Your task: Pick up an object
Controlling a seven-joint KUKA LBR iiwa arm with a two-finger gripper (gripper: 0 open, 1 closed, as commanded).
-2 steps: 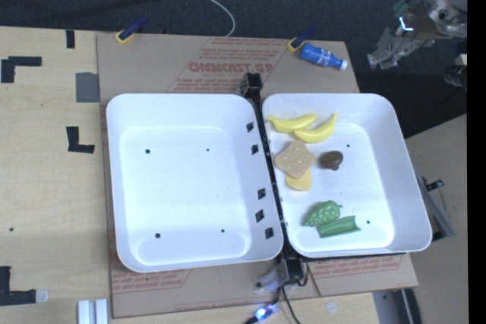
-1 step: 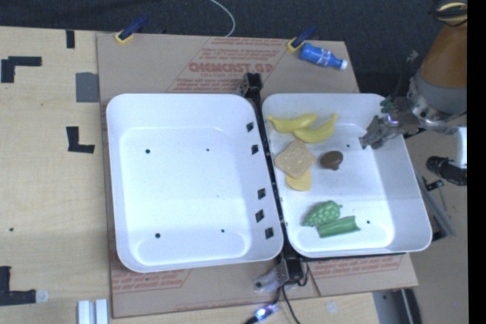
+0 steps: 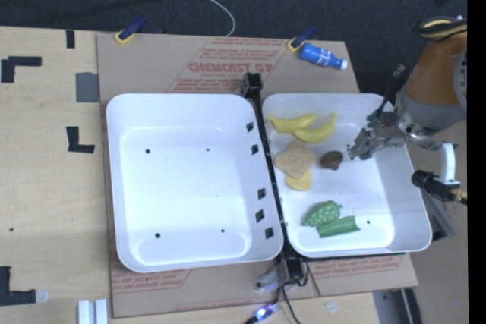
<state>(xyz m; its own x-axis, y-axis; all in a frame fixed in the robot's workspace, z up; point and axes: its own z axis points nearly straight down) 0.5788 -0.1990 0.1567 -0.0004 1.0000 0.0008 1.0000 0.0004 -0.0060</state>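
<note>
Two shallow white bins sit side by side on a sheet of brown cardboard (image 3: 220, 64) printed in red; both look like smooth, glossy plastic with rounded corners. All the loose objects are in the right bin (image 3: 395, 235), while the left bin (image 3: 182, 178) shows plain white floor with a few small dark dots. Near the right bin's far-left corner lie two curved yellow bananas (image 3: 304, 125), one overlapping the other. Just below them is a flat tan slab like a slice of bread (image 3: 295, 158), touching a yellow wedge (image 3: 301, 180), and a small, dark brown rounded lump (image 3: 331, 159) lies just to their right. Toward the near edge, a bumpy green leafy piece (image 3: 322, 212) rests against a smooth green pod (image 3: 338, 226). The gripper (image 3: 360, 150) hangs over the right side of this bin, its dark tips close beside the brown lump; whether they are spread or closed cannot be told, and nothing is seen between them. Open white floor lies below the gripper, toward the near right corner. A blue bottle (image 3: 322, 56) lies on the cardboard beyond the bins.
</note>
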